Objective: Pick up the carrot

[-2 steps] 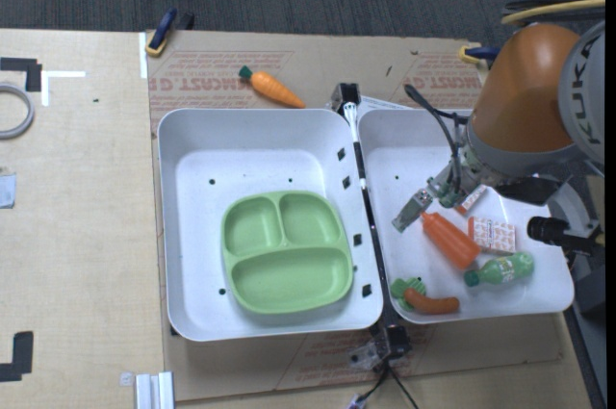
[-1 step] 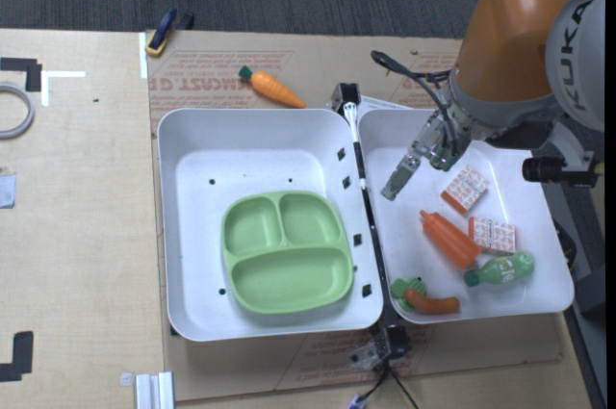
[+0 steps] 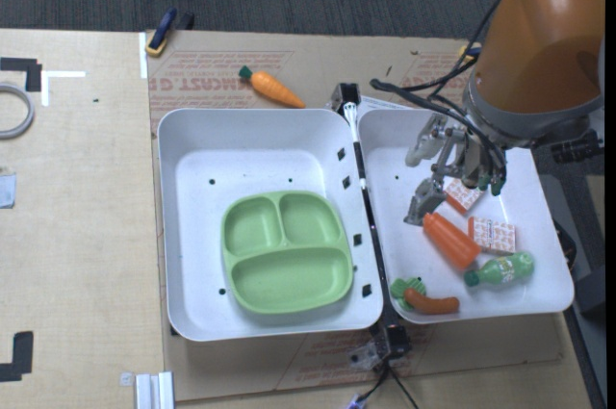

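While our hand [image 3: 430, 189] hangs spread and empty in the right bin [image 3: 545, 205], just above the carrot [image 3: 450, 240] lying mid-bin, we judge the approach under way, with lowering and closing next.

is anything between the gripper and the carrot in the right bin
Nothing visible. The gripper hangs just above the upper end of the carrot in the right bin. A small box lies close beside that end, not over it.
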Action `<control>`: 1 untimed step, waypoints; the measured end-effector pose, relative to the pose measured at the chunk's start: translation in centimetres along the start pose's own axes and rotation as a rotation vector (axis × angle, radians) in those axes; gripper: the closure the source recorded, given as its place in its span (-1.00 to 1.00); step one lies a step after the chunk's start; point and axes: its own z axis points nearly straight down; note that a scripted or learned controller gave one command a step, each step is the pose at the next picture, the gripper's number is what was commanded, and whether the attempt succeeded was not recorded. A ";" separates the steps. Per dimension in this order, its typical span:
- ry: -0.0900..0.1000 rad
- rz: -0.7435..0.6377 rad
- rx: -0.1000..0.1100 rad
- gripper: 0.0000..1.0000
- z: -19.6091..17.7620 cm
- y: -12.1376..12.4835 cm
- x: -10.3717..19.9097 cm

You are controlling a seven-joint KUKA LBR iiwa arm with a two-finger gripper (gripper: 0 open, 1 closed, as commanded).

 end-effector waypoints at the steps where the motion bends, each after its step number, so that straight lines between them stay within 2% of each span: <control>1: -0.001 -0.454 -0.001 -1.00 -2.4 -1.2 -0.9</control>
